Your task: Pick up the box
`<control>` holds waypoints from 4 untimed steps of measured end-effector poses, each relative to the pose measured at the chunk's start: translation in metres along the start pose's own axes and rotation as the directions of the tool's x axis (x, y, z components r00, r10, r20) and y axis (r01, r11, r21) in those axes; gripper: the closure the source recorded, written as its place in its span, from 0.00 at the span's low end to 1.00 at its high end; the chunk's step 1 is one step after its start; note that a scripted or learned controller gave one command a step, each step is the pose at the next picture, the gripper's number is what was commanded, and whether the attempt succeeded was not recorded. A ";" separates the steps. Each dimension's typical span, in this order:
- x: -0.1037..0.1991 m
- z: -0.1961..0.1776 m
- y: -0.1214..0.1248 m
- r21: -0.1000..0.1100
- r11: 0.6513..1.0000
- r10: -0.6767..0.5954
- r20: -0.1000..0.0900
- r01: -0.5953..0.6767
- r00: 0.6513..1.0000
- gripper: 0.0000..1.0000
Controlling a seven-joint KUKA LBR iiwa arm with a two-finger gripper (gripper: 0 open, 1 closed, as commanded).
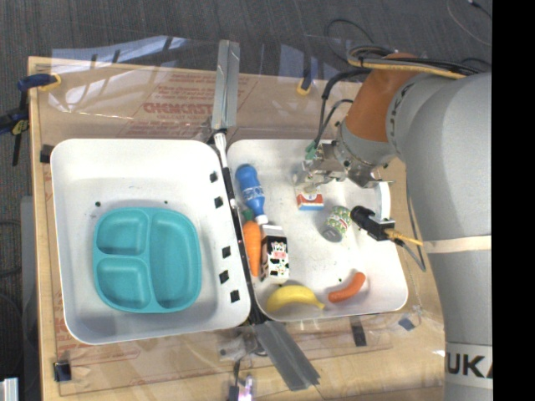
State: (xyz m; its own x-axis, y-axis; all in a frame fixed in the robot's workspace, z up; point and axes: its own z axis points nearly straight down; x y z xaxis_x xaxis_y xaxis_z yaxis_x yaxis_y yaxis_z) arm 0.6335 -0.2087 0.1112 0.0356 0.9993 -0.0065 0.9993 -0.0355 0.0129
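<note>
The box [275,257], a small carton with a black-and-white cow pattern, stands in the right bin [380,286] near its left wall, between a carrot [252,246] and a banana [292,297]. My gripper [311,174] hangs over the far middle of the same bin, well up and to the right of the box. Directly below the gripper lies a small red, white and blue item [310,200]. Nothing is visibly held.
A blue bottle [250,190] lies by the divider, a green can [338,222] sits mid-bin, and a red chili-shaped item [347,286] lies near the front. The left bin [75,165] holds a teal divided plate [148,257]. The grey arm fills the right side.
</note>
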 end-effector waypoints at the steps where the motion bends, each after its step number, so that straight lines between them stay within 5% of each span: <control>1: 0.000 0.000 0.000 0.000 1.000 0.000 0.000 0.000 1.000 0.00; 2: 0.000 -0.010 0.001 0.000 1.000 -0.004 0.000 0.004 1.000 1.00; 3: 0.000 -0.010 0.001 0.000 1.000 -0.004 0.000 0.004 1.000 0.00; 4: 0.004 0.012 0.013 0.006 0.997 0.078 -0.001 -0.078 0.997 0.00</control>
State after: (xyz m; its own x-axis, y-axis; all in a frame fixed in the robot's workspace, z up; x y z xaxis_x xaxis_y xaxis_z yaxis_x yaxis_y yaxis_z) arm 0.6466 -0.2056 0.0991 0.1136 0.9935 -0.0045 0.9935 -0.1136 0.0078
